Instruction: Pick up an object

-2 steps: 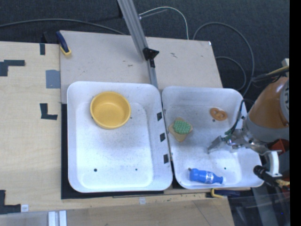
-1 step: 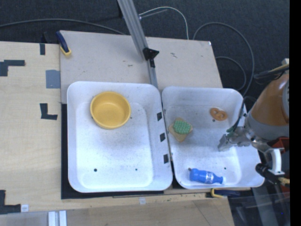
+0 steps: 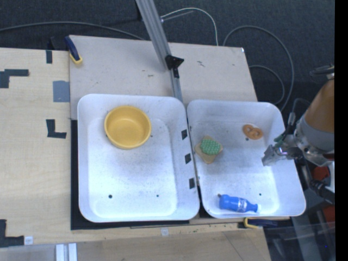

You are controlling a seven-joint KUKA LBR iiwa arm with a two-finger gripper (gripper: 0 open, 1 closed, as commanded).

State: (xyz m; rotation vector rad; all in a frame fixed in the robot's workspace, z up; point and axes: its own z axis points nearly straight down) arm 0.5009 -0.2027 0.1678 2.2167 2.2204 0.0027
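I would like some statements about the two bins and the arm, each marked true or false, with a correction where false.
1. The yellow bowl sits in the left bin. True.
2. The blue bottle stands upright. False: it lies on its side near the front of the right bin.
3. The claw is at the right bin's right edge. True.
4. The green sponge is in the bowl. False: it lies in the right bin, near the divide.
5. The claw holds the orange piece. False: that lies apart on the bin floor.
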